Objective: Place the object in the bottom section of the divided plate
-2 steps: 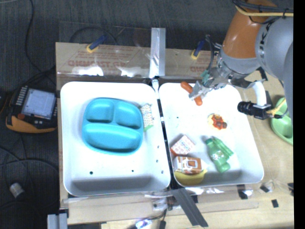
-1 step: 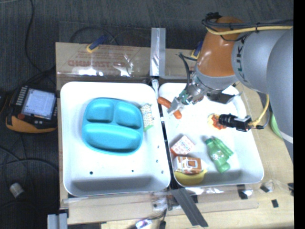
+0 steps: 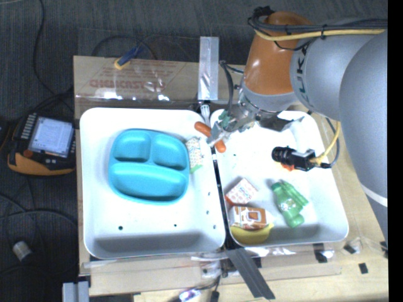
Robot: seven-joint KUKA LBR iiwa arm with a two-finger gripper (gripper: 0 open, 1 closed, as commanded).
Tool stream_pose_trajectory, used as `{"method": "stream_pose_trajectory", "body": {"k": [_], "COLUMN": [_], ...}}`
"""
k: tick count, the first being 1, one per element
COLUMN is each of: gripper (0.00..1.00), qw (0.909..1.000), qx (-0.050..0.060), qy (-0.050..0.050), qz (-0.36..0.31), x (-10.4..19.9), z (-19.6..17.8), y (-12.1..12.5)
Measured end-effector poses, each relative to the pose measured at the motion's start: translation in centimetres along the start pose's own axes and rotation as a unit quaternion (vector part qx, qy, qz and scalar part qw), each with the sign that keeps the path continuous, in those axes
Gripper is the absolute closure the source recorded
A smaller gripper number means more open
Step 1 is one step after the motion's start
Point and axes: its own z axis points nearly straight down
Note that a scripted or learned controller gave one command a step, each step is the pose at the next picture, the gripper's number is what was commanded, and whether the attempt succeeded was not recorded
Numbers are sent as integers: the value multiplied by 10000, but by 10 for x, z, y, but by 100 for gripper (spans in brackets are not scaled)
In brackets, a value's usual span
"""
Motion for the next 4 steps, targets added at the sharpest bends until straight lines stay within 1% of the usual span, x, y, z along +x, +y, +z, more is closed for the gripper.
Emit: {"method": "stream_pose_trajectory", "body": {"k": [1, 2, 3, 4], "gripper": [100, 100, 0, 100], "qw": [9985, 9913, 9913, 9914], "qx": [13, 13, 13, 30], "qy": [3, -7, -7, -6], "qz": [543, 1315, 1316, 1306], "x": [80, 104, 104, 105], "z": [24, -30, -30, -38], "y": [-18, -38, -38, -38]}}
